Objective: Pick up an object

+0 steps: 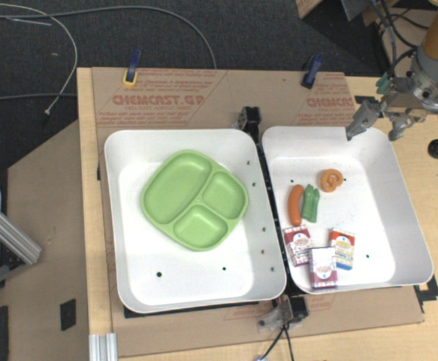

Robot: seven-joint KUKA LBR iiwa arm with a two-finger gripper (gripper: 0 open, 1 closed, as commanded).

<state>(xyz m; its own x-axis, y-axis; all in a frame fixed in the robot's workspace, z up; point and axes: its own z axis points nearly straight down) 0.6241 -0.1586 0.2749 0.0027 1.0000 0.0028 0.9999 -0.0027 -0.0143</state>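
I am looking at a cardboard-covered counter (pixel 203 96) sitting over dark carpet, two blue clamps gripping its far edge. The left bin (pixel 128 269) is carrying one green divided plate (pixel 194 199). The right bin (pixel 399 224) is carrying one orange doughnut (pixel 331 179), one sausage (pixel 295 204), one green pickle (pixel 310 203) and three small cartons (pixel 320 253) near its front edge. The gripper (pixel 376 125) is hovering above that bin's far right corner, fingers spread wide, holding nothing.

You see a lime-green divided plate (pixel 194 199), white bins (pixel 128 277), an orange doughnut (pixel 331 180), an orange sausage (pixel 295 204), a green pickle (pixel 310 203) (darker than the plate), red-and-white cartons (pixel 323 266).
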